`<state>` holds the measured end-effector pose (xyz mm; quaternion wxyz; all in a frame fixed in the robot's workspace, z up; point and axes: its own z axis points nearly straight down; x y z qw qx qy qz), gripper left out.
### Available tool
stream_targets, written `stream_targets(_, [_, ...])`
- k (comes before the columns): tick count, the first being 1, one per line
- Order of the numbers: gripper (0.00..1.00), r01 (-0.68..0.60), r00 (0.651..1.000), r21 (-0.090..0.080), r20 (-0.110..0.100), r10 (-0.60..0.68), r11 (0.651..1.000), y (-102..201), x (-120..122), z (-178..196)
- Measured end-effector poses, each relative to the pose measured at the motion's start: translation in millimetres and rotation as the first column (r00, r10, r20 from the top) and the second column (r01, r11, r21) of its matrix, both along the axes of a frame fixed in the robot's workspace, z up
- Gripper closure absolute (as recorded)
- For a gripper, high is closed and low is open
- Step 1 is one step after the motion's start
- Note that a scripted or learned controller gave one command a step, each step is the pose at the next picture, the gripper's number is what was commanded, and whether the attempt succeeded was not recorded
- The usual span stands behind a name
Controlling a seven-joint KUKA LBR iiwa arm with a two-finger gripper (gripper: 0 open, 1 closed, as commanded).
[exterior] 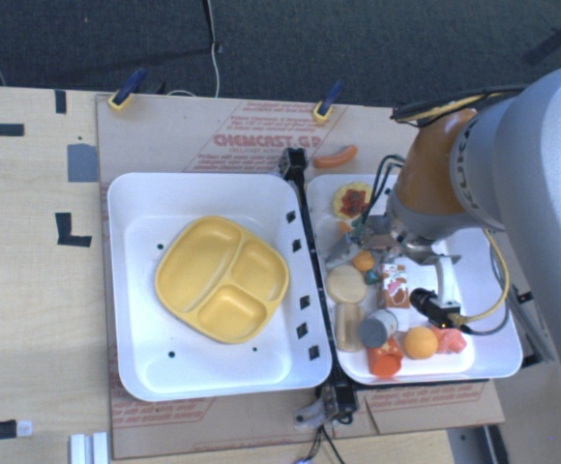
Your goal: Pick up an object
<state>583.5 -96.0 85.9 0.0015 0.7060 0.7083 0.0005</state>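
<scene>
Clutter fills the right bin, and much of it is hard to read under the arm, whose grey bulk and orange band cover the bin's far corner and part of its middle. The gripper sits low among the toys, just beyond the small orange ball; dark cables and metal parts crowd it, so I cannot tell how it stands or whether anything is in it.

Taking the right bin as the landmark: at its far end lies a round yellow piece with a red centre, partly cut off by the arm. Along its left wall rests a pale, smooth cream disc with a tan cylinder just nearer the camera. Beside that stands a grey round-topped cylinder. At the near edge sit a red-orange cup-shaped toy, a matte orange sphere and a pinkish-red lump whose shape is unclear. A small printed card-like item lies mid-bin, too small to make out.

Left of the right bin, the left bin holds a glossy yellow compartment tray, tilted diagonally. Beyond the right bin, on the cardboard sheet over the counter, lies an orange sausage-shaped toy.
</scene>
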Motion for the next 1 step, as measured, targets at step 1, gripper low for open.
stream_targets(1, [1.0, 0.001, 1.0, 0.002, -0.003, -0.001, 1.0, -0.7, 0.7, 8.9])
